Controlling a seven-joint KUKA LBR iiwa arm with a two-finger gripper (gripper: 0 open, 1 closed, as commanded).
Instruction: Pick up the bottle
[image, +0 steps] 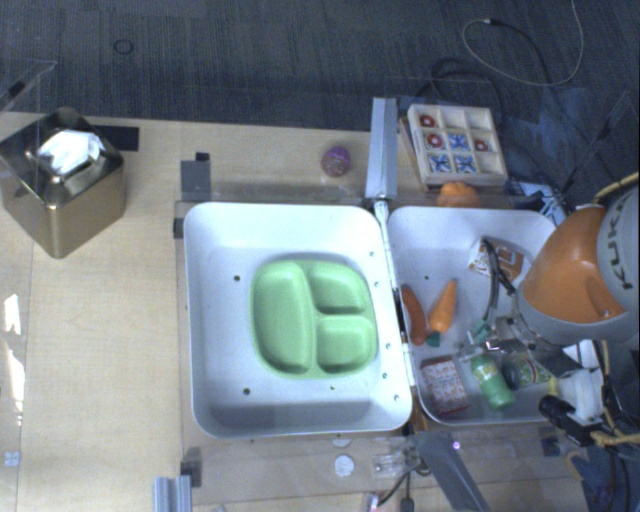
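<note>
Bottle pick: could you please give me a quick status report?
Tool low in the right bin, just above the green bottle. Bottle lying on the bin floor, no grasp visible. Carrot and small packet close by.

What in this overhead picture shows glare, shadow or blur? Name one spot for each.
Camera view: glare washes out the crumpled white stuff in the clear-sided box at upper left; a soft shadow darkens the left bin's floor below the green divided tray; the green bottle and the clutter around it in the right bin look soft and smeared.
</note>
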